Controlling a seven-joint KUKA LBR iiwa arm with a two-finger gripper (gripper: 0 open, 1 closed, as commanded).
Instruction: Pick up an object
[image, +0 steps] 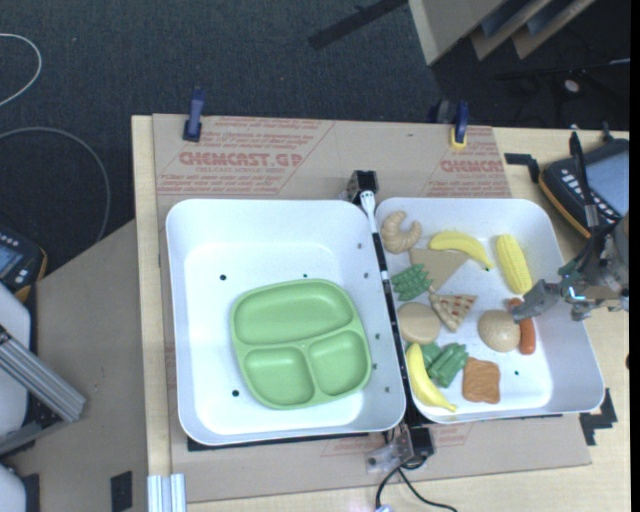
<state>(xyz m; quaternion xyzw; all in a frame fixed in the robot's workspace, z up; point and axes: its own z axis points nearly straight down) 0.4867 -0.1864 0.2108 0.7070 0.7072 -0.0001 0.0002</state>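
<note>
From above, two shallow white bins sit side by side on a brown counter (300, 150) with red letters printed on it.

The left white bin (200, 240) holds a light green plastic plate with three sections (297, 342). The plate lies flat near the middle of that bin.

The right white bin (570, 385) is full of toy food. A tan curly croissant (401, 231) lies at the top left. Next to it is a yellow banana (460, 245), and beside that a yellow corn cob (513, 262). A flat tan slice (434, 268) lies under the banana, with a green leafy piece (410, 282) on its left. Lower down are a pizza slice (455, 308), a round tan bun (419, 324) and a pale round roll (498, 330). An orange-red carrot-like piece (526, 335) touches the roll. At the bottom lie a second yellow banana (427, 380), green bean pods (447, 362) and an orange-brown fried piece (481, 381).

The grey robot gripper (535, 300) comes in from the right, just above the carrot-like piece and the roll. I cannot tell how it is set or whether it holds anything.
</note>
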